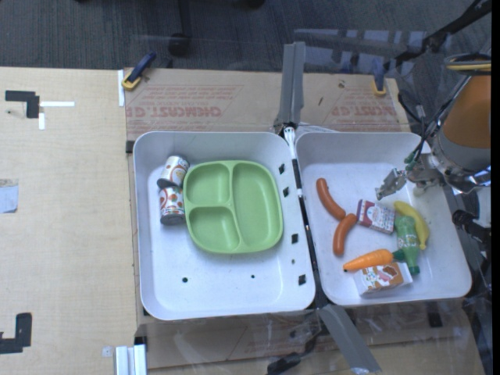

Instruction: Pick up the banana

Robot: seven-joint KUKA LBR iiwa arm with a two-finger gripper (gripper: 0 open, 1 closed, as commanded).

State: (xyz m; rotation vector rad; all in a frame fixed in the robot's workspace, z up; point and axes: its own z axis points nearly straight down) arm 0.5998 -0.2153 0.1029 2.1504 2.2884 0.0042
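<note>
Lower right of the frame, in the right bin (328, 287): a juice carton (383, 278) lies nearest the front wall, a carrot (369, 259) just behind it. Above these, a green bottle (406, 239) lies against the banana (414, 220), which sits at the right side of that bin, curved, one end tucked behind the bottle. Left of it are a small red packet (376, 216) and two sausages (334, 216). The banana looks like a light, smooth, stiff toy, likely slippery on its curved skin; best taken across the exposed upper middle, jaws set crosswise to its length, clear of the bottle. The gripper (393, 183) hovers just up-left of the banana, nothing between its fingers; jaws look parted, pointing down-left. The arm (469, 116) comes in from the right edge, orange band showing. The left bin (156, 287) holds a green plate (234, 206) and two cans (172, 190).
</note>
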